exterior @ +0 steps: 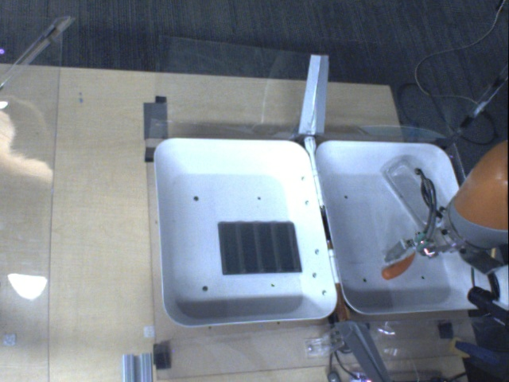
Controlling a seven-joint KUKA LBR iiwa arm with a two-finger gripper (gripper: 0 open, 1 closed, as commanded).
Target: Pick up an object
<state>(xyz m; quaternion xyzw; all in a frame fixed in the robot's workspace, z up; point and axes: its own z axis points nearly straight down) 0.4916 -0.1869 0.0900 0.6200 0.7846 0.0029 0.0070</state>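
A small orange, carrot-like object lies near the front of the right bin. My gripper reaches in from the right and hangs low in that bin, right above and touching or nearly touching the orange object's upper end. The arm's orange band is at the right edge. A clear plastic piece lies toward the back of the right bin, behind the gripper. A dark ribbed rectangular block lies flat in the middle of the left bin.
A metal post rises behind the seam between the two bins. Cables and clamps sit at the bench's front right. A clear sheet covers the bench on the left.
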